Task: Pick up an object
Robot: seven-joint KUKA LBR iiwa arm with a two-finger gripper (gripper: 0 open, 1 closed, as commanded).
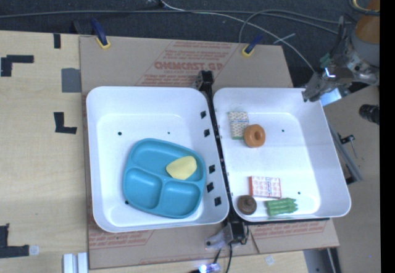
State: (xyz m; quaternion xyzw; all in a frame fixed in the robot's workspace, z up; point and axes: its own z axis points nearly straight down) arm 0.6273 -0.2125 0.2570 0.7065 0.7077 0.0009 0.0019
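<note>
The right bin (308, 142) holds several small items: an orange doughnut (254, 136), a pale patterned packet (237, 123) beside it, a red-and-white card (265, 187), a green bundle (281, 206) and a brown round piece (247, 205). In the left bin (105, 117) lies a blue divided plate (162, 180) with a yellow lump (181, 168) on it. My gripper (321, 88) hangs at the right bin's upper right corner, outside the rim and apart from every item. Nothing shows in it.
Both bins rest on a cardboard sheet (185, 62) clamped at its far edge by two clips (100, 36). Cables (203, 12) run across the dark floor behind. A black divider (211, 142) separates the bins.
</note>
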